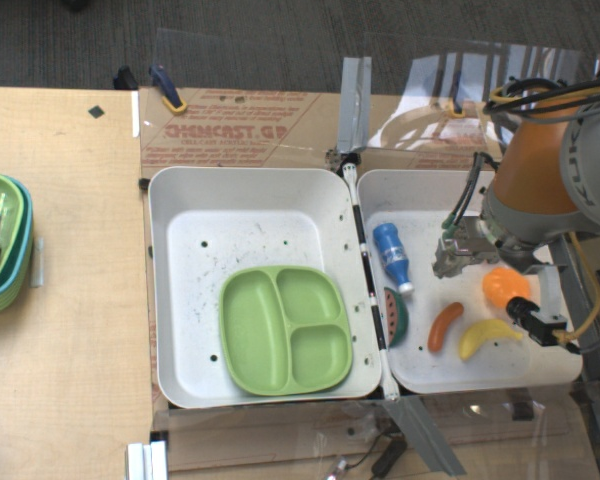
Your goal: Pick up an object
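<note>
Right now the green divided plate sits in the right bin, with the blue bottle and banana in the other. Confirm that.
Not quite. The camera view shows the green divided plate in the left bin; the blue bottle and banana lie in the right bin.

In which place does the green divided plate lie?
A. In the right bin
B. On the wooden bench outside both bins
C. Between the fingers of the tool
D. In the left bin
D: the green divided plate lies flat on the floor of the left bin, while the tool is over the right bin.
</note>
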`<state>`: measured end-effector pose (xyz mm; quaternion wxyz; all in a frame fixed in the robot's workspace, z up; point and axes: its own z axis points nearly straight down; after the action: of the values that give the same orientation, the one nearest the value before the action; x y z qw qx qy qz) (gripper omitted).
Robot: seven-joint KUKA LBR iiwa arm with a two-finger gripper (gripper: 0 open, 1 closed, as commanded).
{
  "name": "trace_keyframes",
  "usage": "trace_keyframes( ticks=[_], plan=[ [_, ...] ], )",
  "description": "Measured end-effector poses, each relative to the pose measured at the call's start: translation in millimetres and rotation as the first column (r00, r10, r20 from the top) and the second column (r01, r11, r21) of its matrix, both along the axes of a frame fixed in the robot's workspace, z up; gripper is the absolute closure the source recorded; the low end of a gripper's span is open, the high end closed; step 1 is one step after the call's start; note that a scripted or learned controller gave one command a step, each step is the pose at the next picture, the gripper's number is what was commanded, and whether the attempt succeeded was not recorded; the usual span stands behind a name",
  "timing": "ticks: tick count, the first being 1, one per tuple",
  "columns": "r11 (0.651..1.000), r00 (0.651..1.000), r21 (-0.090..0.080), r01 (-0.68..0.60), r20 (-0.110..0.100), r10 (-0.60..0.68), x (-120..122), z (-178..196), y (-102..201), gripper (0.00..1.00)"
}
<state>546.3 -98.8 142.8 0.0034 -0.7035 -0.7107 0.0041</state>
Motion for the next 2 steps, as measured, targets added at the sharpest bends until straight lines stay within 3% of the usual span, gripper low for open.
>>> trace_keyframes(
  ticks=[1,2],
  plan=[
    [0.984,0.984,-0.002,0.178,0.008,-0.178,39.8,47.9,70.4,1.0],
    [0.985,0.985,-0.005,0.175,0.006,-0.175,39.7,55.7,69.7,1.0]
  ],
)
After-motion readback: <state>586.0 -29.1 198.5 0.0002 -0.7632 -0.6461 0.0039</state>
